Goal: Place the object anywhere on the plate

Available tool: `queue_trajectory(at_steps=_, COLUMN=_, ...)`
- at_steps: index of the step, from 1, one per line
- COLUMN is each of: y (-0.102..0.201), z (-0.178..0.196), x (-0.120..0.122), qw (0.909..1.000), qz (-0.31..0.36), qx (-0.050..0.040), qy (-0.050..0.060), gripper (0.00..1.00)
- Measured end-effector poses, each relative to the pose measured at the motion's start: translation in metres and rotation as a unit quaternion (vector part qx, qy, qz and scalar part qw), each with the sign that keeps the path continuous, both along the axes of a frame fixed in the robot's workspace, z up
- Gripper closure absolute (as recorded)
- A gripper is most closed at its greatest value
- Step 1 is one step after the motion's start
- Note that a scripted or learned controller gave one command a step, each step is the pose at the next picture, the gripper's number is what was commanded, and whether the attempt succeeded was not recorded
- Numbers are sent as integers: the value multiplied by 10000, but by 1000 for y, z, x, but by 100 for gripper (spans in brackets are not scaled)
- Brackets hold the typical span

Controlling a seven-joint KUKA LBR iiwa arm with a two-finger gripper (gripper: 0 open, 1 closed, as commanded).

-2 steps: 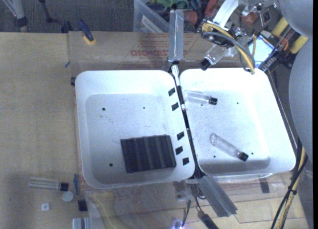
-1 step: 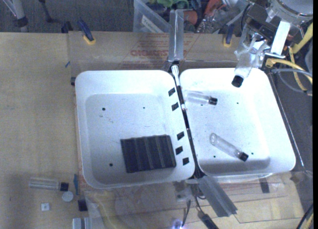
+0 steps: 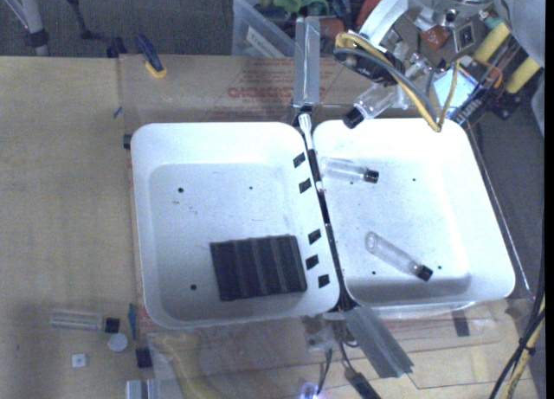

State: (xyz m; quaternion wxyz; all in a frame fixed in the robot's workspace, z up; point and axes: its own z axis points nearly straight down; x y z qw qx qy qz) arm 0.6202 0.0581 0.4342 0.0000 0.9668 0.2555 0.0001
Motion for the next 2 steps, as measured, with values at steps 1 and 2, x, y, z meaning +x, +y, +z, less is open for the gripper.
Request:
queue_trajectory(at_steps=1, y=139, z=-1, x=16, qw=9954, qz=953, qx=3, qy=-10, gripper=100)
queue_trajectory(at_steps=2, y=112, z=-41, x=12, qw=9986, qz=-536, qx=2, qy=0, gripper=100)
